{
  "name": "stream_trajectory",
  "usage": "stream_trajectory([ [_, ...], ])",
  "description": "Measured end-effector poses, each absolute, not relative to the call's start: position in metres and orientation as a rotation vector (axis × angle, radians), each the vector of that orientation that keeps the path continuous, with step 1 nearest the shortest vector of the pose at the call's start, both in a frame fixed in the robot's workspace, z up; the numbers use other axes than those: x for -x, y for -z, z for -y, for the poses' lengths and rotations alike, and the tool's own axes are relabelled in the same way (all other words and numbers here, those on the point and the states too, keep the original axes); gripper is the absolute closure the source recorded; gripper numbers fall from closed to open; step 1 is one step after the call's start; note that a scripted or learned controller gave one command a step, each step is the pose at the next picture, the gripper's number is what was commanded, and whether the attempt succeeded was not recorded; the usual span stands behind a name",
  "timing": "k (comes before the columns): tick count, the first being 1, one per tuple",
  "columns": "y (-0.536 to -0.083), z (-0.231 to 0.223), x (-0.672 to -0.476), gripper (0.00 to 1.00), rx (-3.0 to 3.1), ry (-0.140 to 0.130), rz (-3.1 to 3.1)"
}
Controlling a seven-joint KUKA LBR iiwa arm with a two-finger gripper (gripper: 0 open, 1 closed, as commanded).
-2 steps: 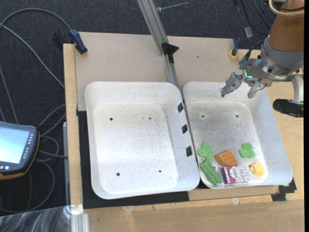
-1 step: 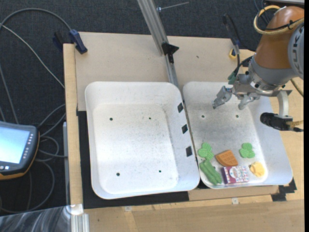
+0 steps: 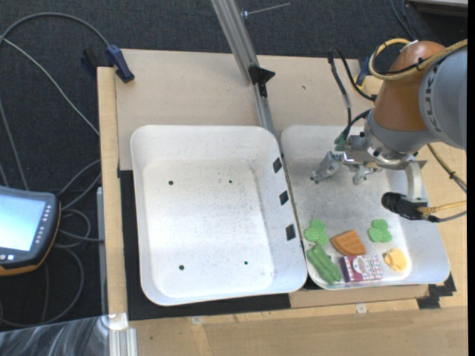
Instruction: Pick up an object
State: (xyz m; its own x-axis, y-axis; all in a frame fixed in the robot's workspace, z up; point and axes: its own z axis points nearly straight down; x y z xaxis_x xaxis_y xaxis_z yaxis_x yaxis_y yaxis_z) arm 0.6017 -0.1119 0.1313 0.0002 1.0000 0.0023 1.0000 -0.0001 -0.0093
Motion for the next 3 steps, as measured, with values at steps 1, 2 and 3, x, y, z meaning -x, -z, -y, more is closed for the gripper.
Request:
stream_trajectory([
  [1, -0.090, 0.111, -0.601, 0.00, 2.217, -0.006, 2.217],
  [2, -0.104, 0.111, -0.603, 1.00, 2.221, 0.003, 2.221],
  [3, -0.148, 0.112, -0.601, 1.00, 2.224, 0.005, 2.225],
])
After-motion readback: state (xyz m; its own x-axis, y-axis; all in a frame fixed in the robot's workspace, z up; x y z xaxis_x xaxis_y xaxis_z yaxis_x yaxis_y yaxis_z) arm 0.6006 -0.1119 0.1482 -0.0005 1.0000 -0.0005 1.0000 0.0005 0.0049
